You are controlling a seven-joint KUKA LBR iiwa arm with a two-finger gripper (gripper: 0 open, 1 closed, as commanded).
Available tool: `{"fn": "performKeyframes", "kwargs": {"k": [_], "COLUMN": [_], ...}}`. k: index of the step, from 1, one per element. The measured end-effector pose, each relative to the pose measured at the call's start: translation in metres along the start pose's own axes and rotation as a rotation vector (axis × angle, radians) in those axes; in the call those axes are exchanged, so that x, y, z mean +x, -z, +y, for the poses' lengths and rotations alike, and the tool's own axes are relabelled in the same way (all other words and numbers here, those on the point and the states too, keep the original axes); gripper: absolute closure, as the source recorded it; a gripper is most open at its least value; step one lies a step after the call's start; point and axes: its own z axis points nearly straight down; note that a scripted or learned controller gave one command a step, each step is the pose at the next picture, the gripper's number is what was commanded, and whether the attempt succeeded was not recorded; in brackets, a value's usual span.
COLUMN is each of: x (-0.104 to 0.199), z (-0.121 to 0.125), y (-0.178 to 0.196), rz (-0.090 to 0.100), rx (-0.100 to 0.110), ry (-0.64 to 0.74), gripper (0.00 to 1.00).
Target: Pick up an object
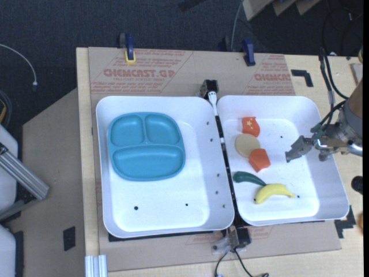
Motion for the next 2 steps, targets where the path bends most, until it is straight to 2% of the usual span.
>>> {"fn": "performKeyframes", "kwargs": {"k": [2], "x": [-0.017], "z": [-0.006], "y": [-0.099], "rz": [0.002], "rx": [0.007], "ry": [-0.002], "gripper": [0.0]}}
